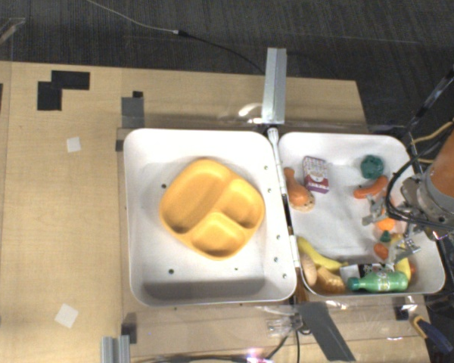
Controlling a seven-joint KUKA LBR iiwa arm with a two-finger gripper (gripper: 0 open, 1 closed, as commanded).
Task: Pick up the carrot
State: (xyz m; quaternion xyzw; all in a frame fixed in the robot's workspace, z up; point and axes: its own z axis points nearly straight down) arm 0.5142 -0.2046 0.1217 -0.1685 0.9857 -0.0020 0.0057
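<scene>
The carrot lies in the right bin near its right wall, just beside the tool, which hangs low over the clutter; whether it grips anything, I cannot tell.

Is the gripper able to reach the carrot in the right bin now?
Probably yes. The carrot lies uncovered on the right bin floor, beside the teal object, and the gripper is just below it.
</scene>
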